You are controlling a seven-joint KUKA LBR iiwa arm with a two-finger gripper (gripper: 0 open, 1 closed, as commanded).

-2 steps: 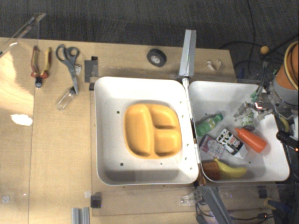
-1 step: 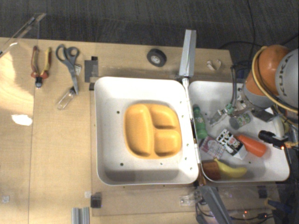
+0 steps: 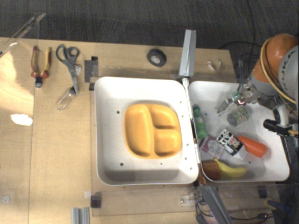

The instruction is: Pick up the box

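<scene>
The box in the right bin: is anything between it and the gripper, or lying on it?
Partly. The box lies flat mid-bin, with the carrot against its right edge and a clear packet at its left. The gripper sits above, toward the bin's back, near a crumpled wrapper.

Overhead light, fairly bright and even; strong warm glare washes the left end of the wooden bench (image 3: 18, 85), with a small blown-out white patch below it. The left white bin (image 3: 106, 139) is close to overexposed along its rim, shading to soft grey in its lower corner, and the yellow tray (image 3: 152, 129) in it carries a broad soft sheen. Focus is soft all over with visible compression grain: small items in the right bin (image 3: 275, 169) read smeared, the scissors (image 3: 70, 66) cast only a faint shadow, and the dark floor at the top holds little detail
</scene>
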